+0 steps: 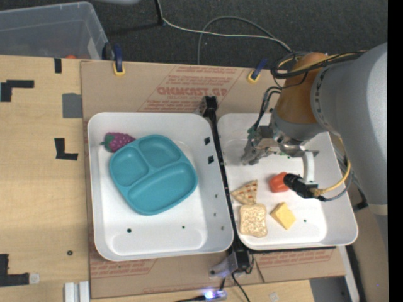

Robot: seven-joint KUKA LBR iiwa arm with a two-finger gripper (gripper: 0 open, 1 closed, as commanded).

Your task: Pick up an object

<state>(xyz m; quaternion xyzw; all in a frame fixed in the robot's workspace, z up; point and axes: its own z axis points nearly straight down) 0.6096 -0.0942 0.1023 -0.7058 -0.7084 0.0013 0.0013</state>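
Note:
My gripper hangs over the upper left part of the right bin, above bare white floor, and holds nothing that I can see. In the same bin, a red toy piece lies to the gripper's lower right. A pizza slice lies below the gripper, with a round slice of toast in front of it. A yellow cheese block sits right of the toast. The grey arm and its orange band reach in from the upper right.
The left bin holds a teal divided plate and a purple grape bunch at its upper left. A black divider runs between the bins. A yellow and black cable loops beside the red piece. A clear tub stands at the far left.

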